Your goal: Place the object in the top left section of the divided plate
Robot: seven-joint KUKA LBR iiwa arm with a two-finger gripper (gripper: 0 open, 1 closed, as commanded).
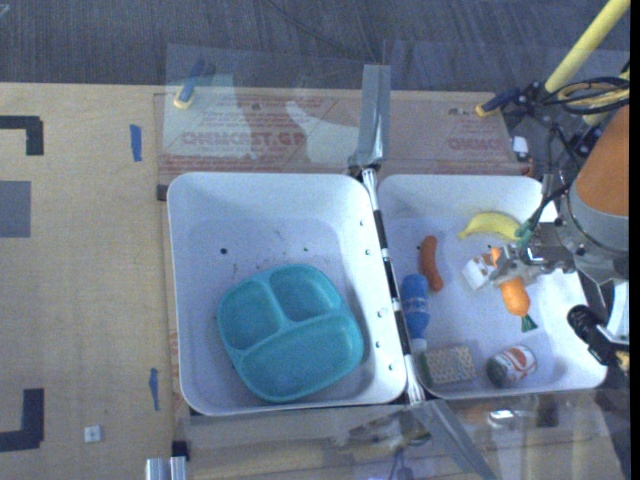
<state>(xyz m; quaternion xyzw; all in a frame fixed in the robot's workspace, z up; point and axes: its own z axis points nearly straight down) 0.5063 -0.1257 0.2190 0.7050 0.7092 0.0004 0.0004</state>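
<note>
Near the right bin's (400,203) front edge we note a can (511,365) and sponge (450,364) — the gripper (512,260) above a carrot (515,299), grip state unclear; the plate (290,331) sits in the left bin (200,218).

wooden bench (80,298) under two white bins (200,228)

My view cuts the arm (608,183) off at the right edge. The hand (520,258) is a blurred tangle over the right bin (560,373); I can't make out what the small white-and-orange thing (482,268) beside it is.
</note>
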